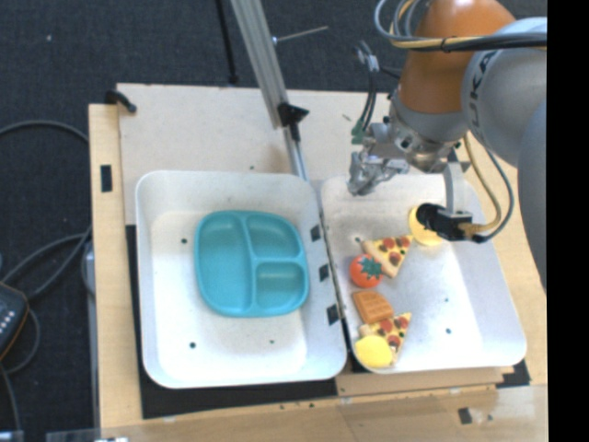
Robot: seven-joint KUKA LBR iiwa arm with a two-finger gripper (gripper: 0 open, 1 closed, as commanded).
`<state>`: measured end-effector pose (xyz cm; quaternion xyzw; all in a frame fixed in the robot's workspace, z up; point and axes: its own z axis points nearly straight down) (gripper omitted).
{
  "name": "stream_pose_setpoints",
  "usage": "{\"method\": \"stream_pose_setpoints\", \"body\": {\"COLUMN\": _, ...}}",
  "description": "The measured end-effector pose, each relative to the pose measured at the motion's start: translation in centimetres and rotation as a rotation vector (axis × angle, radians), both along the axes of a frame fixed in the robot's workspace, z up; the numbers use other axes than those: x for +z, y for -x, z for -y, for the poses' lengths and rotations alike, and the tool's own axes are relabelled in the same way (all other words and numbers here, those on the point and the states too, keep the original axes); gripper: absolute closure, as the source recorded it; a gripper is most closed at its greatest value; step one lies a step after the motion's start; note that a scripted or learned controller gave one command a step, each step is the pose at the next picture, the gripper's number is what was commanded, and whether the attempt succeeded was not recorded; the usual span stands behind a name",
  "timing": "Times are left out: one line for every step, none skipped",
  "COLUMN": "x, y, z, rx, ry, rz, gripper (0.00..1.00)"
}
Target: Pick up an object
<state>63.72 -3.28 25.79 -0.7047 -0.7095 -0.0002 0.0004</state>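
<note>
The two bins, left (166, 357) and right (488, 311), look like smooth white plastic with a faint speckle and a soft sheen. The divided plate (250, 263) in the left bin is turquoise plastic, smooth and slightly glossy. The toy tomato (365, 271), pizza slices (390, 252) and lemon (373, 352) near the right bin's left edge seem moulded plastic, semi-matt. The bench (202, 132) is pale, matt board. The slanted rail (256, 35) is ribbed bare metal. The arm's orange band (451, 58) shines glossy; its grey shell (515, 99) is duller
</note>
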Motion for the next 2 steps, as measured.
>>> {"method": "stream_pose_setpoints", "body": {"x": -0.8, "y": 1.0, "z": -4.5, "rx": 0.000, "ry": 0.000, "rz": 0.000, "gripper": 1.00}}
{"method": "stream_pose_setpoints", "body": {"x": -1.0, "y": 0.7, "z": -10.6, "rx": 0.001, "ry": -0.001, "rz": 0.001, "gripper": 1.00}}
